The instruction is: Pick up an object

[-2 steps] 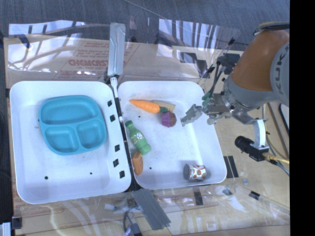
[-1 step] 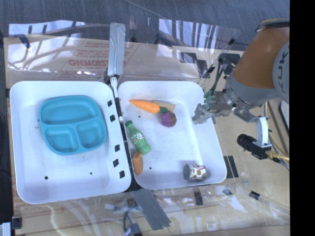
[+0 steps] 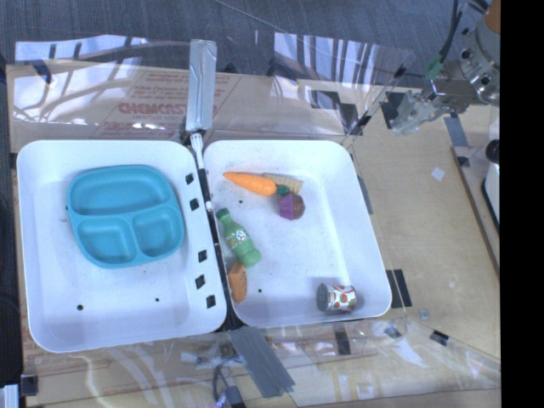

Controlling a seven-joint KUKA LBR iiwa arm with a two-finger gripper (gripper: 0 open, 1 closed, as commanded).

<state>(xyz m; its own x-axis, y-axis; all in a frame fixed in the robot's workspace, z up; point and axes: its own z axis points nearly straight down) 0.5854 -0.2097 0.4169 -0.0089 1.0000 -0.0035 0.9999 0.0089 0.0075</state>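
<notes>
The right bin (image 3: 357, 228) holds several small objects. An orange carrot (image 3: 251, 182) lies near its far side, with a purple toy vegetable (image 3: 291, 206) just right of it. A green bottle (image 3: 237, 239) lies along the left wall, and a small orange piece (image 3: 237, 282) sits below it. A small can (image 3: 337, 297) lies on its side in the near right corner. My gripper (image 3: 406, 111) hangs above the bench beyond the right bin's far right corner, well apart from all the objects.
The left bin (image 3: 51, 313) holds a blue divided plate (image 3: 126, 213). A clear plastic sheet and a taped divider (image 3: 201, 83) stand behind the bins. Bare wooden bench (image 3: 433, 228) lies to the right.
</notes>
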